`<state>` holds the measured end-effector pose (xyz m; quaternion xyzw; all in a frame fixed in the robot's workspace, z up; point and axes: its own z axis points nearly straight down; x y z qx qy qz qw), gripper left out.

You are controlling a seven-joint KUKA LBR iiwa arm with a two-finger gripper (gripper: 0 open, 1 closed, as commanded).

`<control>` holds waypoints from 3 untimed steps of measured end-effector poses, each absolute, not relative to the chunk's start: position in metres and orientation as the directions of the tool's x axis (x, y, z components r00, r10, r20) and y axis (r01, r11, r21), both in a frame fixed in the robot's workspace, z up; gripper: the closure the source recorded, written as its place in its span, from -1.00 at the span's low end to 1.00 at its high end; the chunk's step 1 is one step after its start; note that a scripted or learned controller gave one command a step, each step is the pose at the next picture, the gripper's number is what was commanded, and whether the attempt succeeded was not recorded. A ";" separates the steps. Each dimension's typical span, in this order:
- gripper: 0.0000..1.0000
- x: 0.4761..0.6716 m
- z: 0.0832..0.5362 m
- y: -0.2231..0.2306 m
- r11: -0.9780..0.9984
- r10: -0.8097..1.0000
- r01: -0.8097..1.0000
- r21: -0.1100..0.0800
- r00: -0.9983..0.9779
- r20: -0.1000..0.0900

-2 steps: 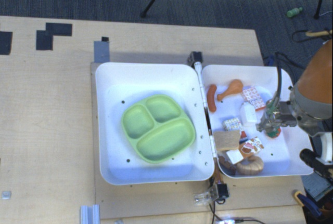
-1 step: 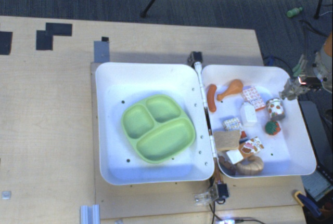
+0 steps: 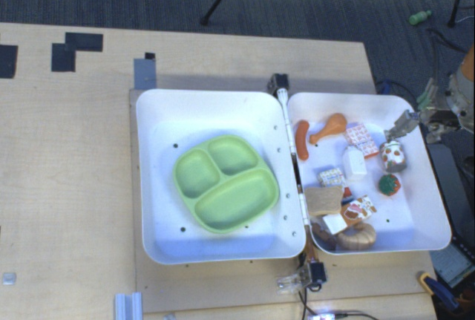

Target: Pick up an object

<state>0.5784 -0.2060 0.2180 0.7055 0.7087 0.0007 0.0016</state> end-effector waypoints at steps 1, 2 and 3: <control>-1.00 0.493 0.135 -0.206 0.003 1.000 1.000 0.000 -0.003 0.000; -1.00 0.496 0.125 -0.135 0.005 1.000 1.000 0.003 -0.005 0.001; -1.00 0.531 0.090 -0.093 0.001 1.000 1.000 0.016 -0.001 -0.005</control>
